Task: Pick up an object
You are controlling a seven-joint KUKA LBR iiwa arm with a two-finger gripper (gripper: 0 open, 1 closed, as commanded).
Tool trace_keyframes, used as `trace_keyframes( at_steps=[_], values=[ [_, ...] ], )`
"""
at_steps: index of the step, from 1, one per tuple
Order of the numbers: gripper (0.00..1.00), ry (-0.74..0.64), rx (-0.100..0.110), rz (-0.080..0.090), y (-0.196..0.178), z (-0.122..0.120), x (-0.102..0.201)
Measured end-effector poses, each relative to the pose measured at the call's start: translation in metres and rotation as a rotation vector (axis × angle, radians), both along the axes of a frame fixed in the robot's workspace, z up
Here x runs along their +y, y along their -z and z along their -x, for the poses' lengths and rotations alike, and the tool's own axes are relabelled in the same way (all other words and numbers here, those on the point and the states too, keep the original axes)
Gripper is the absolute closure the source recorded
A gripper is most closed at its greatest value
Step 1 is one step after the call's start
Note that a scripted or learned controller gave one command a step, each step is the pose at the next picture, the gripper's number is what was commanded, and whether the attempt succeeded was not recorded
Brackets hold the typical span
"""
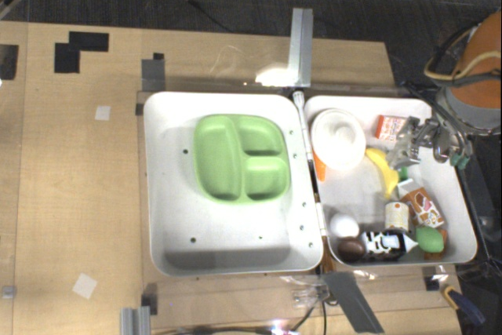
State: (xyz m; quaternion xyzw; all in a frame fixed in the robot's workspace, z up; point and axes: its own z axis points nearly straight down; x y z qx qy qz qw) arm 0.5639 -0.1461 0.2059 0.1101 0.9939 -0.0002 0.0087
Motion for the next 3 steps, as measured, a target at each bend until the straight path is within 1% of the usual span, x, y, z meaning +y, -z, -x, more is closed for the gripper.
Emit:
trace_keyframes(
  at_steps=[1, 2, 3],
  values=[
    [1.0, -0.023, 0.008, -0.004, -0.009, -0.02, 0.067],
    [0.0, -0.019, 0.008, -0.002, -0.009, -0.02, 0.064],
    [0.0, -0.032, 0.016, 0.0, 0.051, 0.01, -0.011]
  ],
)
